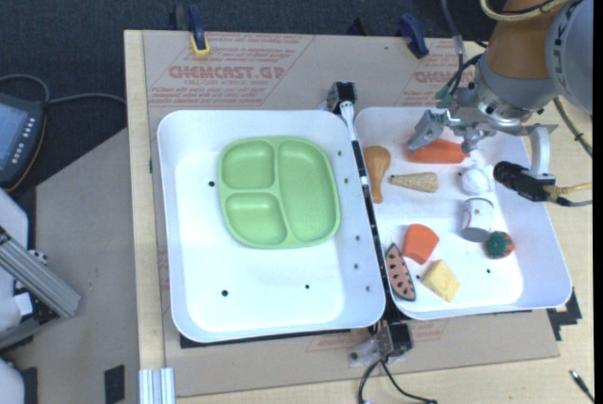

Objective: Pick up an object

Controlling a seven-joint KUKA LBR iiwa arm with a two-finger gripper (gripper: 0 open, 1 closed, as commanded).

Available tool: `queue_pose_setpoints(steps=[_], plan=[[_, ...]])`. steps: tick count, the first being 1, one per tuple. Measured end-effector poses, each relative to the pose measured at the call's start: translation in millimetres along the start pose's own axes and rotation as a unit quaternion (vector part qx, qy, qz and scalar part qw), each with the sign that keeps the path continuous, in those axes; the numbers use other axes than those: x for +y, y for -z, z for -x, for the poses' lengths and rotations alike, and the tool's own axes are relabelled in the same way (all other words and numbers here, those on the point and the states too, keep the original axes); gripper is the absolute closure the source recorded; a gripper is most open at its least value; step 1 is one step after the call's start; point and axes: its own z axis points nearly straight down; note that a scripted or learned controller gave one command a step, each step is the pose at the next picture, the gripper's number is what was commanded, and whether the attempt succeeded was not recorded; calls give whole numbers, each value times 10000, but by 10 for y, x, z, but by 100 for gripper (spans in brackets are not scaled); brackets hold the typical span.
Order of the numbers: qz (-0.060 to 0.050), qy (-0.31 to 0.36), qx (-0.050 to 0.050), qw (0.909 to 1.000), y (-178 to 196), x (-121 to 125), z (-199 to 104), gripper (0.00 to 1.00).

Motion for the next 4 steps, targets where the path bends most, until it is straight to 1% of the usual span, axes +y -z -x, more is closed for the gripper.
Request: queue_pose_setpoints(steps=[2,3,4], plan=[[3,-4,-3,10000,-830,-3,-26,0],[36,-6,-8,10000,-692,14,-23,100],[64,-10,-18,10000,-136,-41,56,100]])
